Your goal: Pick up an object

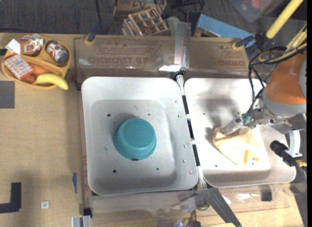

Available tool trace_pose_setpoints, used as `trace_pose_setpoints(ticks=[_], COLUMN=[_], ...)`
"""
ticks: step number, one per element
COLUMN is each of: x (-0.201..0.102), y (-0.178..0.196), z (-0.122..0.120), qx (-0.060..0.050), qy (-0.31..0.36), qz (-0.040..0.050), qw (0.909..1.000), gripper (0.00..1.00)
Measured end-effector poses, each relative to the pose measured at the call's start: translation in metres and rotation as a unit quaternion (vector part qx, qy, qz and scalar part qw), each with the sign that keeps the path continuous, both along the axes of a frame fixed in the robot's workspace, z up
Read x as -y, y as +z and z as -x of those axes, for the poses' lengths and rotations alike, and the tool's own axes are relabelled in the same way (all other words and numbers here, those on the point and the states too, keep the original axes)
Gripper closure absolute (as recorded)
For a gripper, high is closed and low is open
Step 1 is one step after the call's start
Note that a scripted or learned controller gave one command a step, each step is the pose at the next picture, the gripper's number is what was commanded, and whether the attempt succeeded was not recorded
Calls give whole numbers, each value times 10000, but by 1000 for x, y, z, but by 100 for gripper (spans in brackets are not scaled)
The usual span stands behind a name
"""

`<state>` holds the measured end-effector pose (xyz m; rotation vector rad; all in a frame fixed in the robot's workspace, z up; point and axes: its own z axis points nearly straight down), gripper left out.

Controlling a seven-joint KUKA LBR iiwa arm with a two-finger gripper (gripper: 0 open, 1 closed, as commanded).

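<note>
Fingers (238,125) blur into the cloth (237,145) in the right bin (195,99); apart or together, I cannot tell. Teal bowl (135,138) sits upside down in the left bin (92,99).

Two white bins sit side by side: a left bin (97,99) and a right bin (204,99).

One teal bowl (135,138) lies upside down in the left bin. One pale yellow cloth (239,145) lies in the right bin, with one small orange piece (246,156) on it; what that piece is cannot be told.

One arm (287,87) reaches in, bearing one gripper (243,121).

On the bench at far left stands one yellow tray (9,70). It holds one banana (52,80), one can (58,52) and two small packets (18,66), besides one orange item too hidden to name.
</note>
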<state>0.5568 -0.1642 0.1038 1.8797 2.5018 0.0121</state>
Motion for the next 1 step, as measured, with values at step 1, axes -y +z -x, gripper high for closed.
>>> trace_pose_setpoints(ticks=[1], x=[0], y=[0], z=[0], qx=[0], qy=[0], qz=[0], qw=[10000], gripper=[0])
